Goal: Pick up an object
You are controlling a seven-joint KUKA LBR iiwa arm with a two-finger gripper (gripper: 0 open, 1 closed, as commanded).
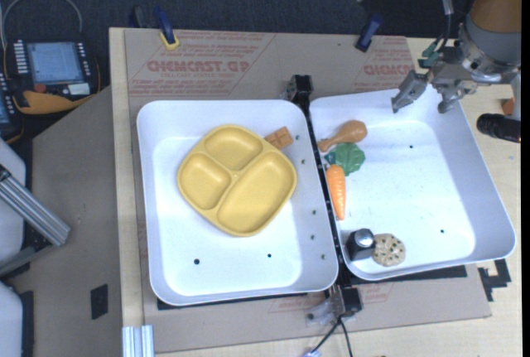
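Observation:
My gripper [426,101] hangs open above the far edge of the right bin [447,181], with nothing between its two dark fingers [403,98]. In that bin's left part lie a tan chicken drumstick [344,134], a green broccoli piece [347,157] and an orange carrot [335,190]. Near the bin's front edge sit a small black-and-grey object [360,243] and a speckled cookie [387,249]. All of these are to the left of and nearer than the gripper.
The left bin [166,223] holds a yellow divided plate [237,179] and a small brown block [279,137] at the plate's far right. A black clamp [300,88] sits between the bins at the back. The right half of the right bin is bare.

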